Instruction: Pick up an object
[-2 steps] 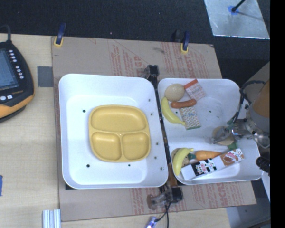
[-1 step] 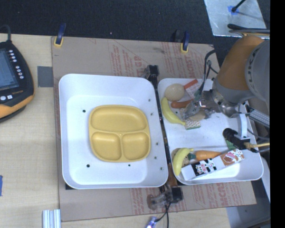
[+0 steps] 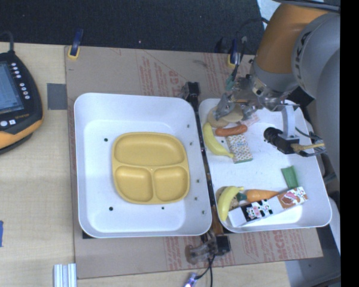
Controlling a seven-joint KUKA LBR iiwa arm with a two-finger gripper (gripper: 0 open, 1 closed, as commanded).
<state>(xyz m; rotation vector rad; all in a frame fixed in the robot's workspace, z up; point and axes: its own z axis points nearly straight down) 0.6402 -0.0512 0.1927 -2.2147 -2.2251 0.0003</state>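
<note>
Cardboard sheet (image 3: 137, 64): brown, spread over the desk (image 3: 30, 196) beneath both bins.
Right bin (image 3: 314, 220), near edge: milk carton (image 3: 272, 205) lying flat, a carrot (image 3: 263, 194) touching it, a banana (image 3: 225, 201) just beside the carrot.
Right bin, middle: small green block (image 3: 289, 176) near the bin's right wall; patterned packet (image 3: 241, 147).
Left bin (image 3: 87, 160): yellow divided plate (image 3: 151, 166) lying in its centre.
Right bin, far end: second banana (image 3: 212, 142) touching the packet; red sausage (image 3: 230, 130) just beyond it.
End effector (image 3: 230, 107): low over the sausage at the right bin's far corner; whether released or clenched, I cannot tell.
Pendant (image 3: 9, 103): on the desk, left of the left bin.
</note>
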